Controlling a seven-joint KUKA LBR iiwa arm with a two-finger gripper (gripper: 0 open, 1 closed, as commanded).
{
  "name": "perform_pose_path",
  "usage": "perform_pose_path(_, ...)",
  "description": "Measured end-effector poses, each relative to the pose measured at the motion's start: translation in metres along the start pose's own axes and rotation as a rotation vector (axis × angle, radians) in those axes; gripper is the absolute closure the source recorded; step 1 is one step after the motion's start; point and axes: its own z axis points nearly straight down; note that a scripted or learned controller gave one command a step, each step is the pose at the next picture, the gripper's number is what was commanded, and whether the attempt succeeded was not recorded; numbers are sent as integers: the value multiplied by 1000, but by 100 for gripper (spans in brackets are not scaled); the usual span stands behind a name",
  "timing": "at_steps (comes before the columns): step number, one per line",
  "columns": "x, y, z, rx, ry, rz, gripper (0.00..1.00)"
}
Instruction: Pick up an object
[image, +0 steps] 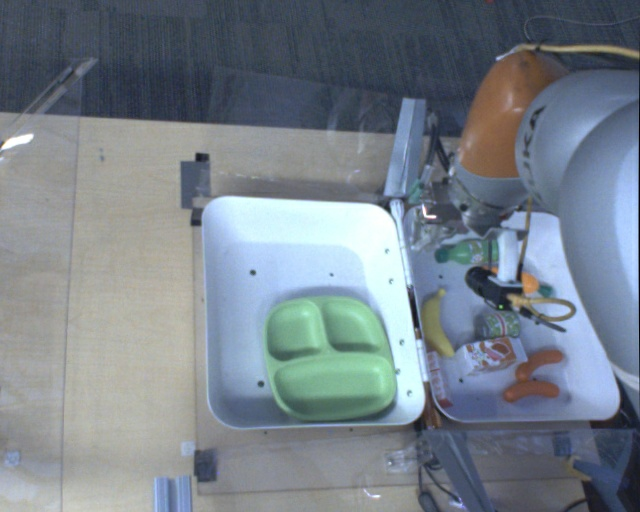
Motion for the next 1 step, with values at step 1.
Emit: perform_pose_path(1,0,0,0,1,0,0,0)
